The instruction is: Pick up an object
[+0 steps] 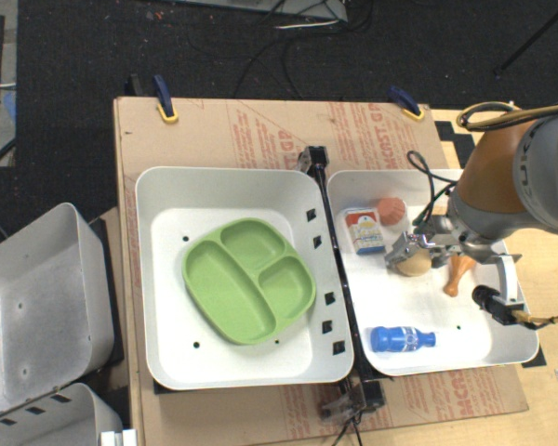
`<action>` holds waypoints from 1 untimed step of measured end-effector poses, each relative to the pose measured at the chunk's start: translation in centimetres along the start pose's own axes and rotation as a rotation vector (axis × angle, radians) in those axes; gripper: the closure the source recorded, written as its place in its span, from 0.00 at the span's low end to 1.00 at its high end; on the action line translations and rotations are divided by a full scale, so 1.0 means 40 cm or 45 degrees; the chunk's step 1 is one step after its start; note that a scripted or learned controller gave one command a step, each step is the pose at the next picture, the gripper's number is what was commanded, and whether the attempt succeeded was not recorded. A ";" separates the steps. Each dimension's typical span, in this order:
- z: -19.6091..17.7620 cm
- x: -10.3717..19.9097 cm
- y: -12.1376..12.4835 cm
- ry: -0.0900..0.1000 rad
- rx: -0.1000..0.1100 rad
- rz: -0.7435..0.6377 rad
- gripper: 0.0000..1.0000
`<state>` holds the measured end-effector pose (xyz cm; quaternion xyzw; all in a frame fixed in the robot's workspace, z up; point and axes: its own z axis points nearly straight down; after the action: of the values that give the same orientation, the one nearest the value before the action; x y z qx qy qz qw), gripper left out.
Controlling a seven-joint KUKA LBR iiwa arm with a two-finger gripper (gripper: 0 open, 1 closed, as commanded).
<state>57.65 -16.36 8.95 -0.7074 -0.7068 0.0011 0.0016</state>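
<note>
Gripper is down in the right bin, right at a beige rounded object. I can't tell its state from this angle, nor whether the object is clamped. I see a small white carton and pink ball just behind it, an orange piece to its right, and a blue bottle nearer the front. A green divided plate sits in the left bin.

Fingertips of pincer merged with tan rounded object directly beneath; gap between them unreadable. Orange object just right of pincer, upper end covered by wrist. Arm cut off at right frame edge. Label print on small box, up-left of pincer, too small to read.
</note>
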 end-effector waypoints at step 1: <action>-0.032 -0.001 0.003 -0.001 -0.007 0.000 1.00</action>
<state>57.79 -16.40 10.24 -0.7075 -0.7067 -0.0003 -0.0005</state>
